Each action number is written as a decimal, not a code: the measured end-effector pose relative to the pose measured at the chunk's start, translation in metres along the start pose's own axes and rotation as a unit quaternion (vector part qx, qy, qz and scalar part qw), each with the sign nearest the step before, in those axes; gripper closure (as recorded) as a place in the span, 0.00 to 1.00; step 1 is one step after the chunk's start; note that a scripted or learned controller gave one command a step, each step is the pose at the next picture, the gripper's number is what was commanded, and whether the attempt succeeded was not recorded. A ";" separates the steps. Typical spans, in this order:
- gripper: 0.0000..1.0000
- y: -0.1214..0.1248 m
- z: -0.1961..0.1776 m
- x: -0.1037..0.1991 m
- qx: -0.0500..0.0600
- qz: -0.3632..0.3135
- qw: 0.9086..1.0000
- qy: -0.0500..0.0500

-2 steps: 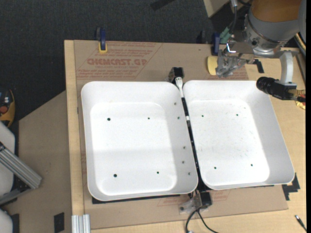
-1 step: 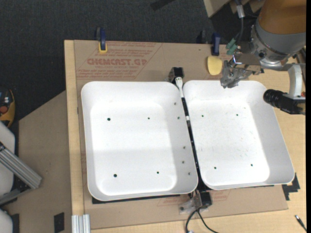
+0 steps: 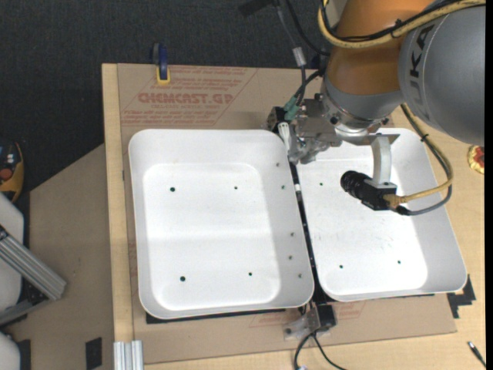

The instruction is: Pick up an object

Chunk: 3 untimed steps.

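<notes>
arm [image 3: 400,45]: grey with orange band, over the right bin's [image 3: 385,268] far-left corner | claw [image 3: 308,149]: low at that corner, beside the rim shared with the left bin [image 3: 208,222]; cannot tell its state | object: none discernible on the right bin's floor | worktop [image 3: 192,91]: brown board, blue clamp [image 3: 161,62] at its far edge

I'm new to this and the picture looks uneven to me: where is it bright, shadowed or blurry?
In the camera view, the left shallow white plastic bin is brightly lit, nearly washed out, with a soft grey shadow across its middle; the right white bin lies partly under the arm's shade; the big grey and orange robot arm, nearest the lens, looks soft, while the brown cardboard sheet's red lettering stays readable.
</notes>
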State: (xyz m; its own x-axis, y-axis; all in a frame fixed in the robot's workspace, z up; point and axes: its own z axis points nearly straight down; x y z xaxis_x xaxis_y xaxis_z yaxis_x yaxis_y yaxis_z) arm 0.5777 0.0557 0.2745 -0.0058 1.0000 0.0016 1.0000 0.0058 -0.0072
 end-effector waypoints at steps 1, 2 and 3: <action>1.00 0.016 -0.135 0.033 -0.013 0.000 1.000 0.001; 1.00 0.051 -0.024 0.082 0.002 0.001 1.000 -0.001; 1.00 0.029 -0.049 0.069 -0.002 0.004 1.000 -0.001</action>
State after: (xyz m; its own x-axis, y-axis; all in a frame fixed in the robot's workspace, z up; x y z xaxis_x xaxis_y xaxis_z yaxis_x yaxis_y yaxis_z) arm 0.6063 0.1251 0.3232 0.0015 1.0000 0.0003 1.0000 -0.0015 -0.0030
